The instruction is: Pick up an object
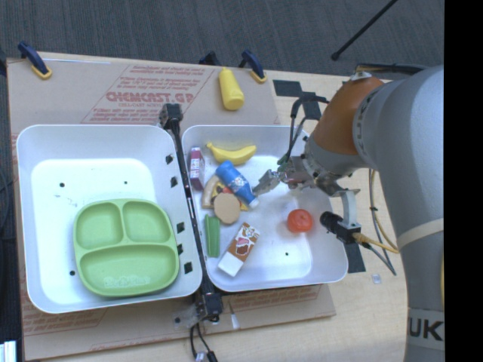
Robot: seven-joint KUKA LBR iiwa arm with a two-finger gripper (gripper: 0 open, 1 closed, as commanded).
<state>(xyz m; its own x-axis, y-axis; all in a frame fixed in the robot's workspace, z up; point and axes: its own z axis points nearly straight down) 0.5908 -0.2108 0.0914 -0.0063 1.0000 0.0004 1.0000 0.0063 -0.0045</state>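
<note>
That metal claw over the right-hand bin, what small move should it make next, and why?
Probably a short drop toward the blue bottle. The gripper hangs just right of it in the right white bin, with nothing between its fingers, so that bottle looks like the nearest thing to grasp.

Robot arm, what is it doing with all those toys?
The arm reaches in from the right over the right bin, trying to pick something up. Its gripper sits low beside a blue bottle, with nothing seen between its fingers. Around it lie a banana, a red tomato, a round cookie, a green stick and a small carton. The left bin holds a green tray. A yellow bottle lies outside on the cardboard.
</note>
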